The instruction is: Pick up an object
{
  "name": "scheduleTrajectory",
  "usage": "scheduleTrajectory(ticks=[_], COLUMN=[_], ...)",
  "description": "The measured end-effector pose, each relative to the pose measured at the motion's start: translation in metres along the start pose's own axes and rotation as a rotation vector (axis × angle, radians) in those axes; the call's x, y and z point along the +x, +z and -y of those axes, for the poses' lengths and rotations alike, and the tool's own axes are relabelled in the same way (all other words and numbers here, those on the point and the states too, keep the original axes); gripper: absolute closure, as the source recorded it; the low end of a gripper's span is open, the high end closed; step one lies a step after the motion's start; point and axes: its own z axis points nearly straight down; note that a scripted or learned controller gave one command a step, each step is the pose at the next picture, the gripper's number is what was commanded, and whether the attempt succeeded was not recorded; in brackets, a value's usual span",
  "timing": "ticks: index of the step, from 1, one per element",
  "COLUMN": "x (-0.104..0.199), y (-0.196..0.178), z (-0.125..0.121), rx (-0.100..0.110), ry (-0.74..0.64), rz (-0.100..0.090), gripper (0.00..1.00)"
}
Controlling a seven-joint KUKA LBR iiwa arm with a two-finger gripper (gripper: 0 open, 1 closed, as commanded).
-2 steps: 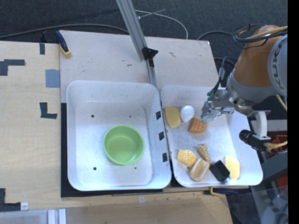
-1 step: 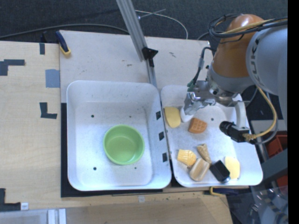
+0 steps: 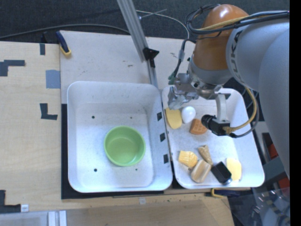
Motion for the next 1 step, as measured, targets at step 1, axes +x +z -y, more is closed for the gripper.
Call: scheduleTrajectory(ticks=[1], x=[0.0459], y=[0.0073], z=[-0.0239], rx=[0.001], ry=[0.001], rz=[0.001], gripper=[1.00])
